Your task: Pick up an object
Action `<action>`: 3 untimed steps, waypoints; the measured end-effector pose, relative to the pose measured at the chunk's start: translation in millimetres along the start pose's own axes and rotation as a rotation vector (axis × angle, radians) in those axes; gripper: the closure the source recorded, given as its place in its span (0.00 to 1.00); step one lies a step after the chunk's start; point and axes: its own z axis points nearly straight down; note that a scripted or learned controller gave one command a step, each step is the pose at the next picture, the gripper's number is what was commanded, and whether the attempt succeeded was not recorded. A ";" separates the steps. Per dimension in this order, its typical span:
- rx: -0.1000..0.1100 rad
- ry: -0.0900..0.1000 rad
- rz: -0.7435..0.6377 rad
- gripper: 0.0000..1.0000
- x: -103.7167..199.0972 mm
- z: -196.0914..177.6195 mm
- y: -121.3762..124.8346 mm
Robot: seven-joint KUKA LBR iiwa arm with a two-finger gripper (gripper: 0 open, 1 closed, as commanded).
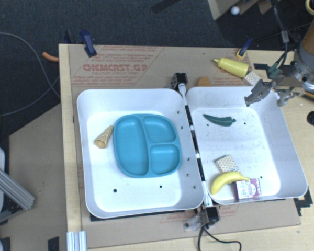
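end effector (266,92): seen at far-right corner of right bin (282,140), above its rim; two grey fingers (254,95) appear spread apart, nothing seen betw. them.
nearest obj.: green pepper (220,120), lying on right bin floor, down and to the left of end effector, near but apart from it.
long axis: pepper lies approx. left-right across the view, slight tilt; stem end cannot be told.
other candidates: banana (227,181), cracker (227,164) and small carton (248,189) are clustered at near edge of right bin, well apart from end effector; banana touches carton, cracker just beside banana.
left bin (94,156): blue divided plate (146,144) w/ three compartments, and a cone (103,137) just beside its left edge; both farthest from end effector.
outside bins: yellow bottle (232,66) lying on table (120,67).
materials/shapes: pepper is slim, curved, smooth, prob. plastic toy; banana curved, glossy; cracker flat, square, dotted; carton boxy, printed; plate rigid, matte plastic; bins shallow, white, scuffed.
judgement: pepper is likely the easiest pick; closing across its short width is called for.
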 end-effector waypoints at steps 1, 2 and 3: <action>0.004 0.001 -0.001 0.00 13.5 147.8 47.6; 0.003 0.002 -0.001 0.00 47.4 200.4 57.4; 0.001 0.001 0.000 1.00 47.2 189.4 58.4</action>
